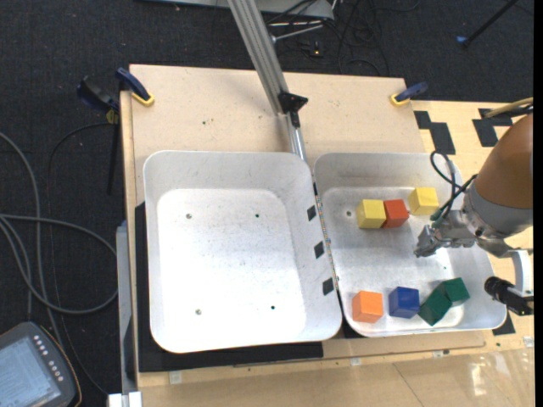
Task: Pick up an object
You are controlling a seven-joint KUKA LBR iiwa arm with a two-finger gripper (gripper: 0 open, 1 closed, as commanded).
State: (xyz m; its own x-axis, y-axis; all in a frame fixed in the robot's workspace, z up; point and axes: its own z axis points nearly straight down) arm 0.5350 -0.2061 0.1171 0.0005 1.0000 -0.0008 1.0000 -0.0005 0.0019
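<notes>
Blocks [386,213] in right bin [339,176], left bin [161,176] beside it

Overhead slanted view of both bins [229,172]

Pale speckled board surface [221,113], seen at a slant, clamped at its far corners by blue-and-yellow clamps, one at the far left [134,87] and one at the far right [409,93]. Bearing two shallow white plastic bins side by side and touching along their inner rims: left bin [161,253] and right bin [335,176]. Crossed at the far middle by a slanting grey metal pole [259,45] ending just above the bins' shared edge.
</notes>
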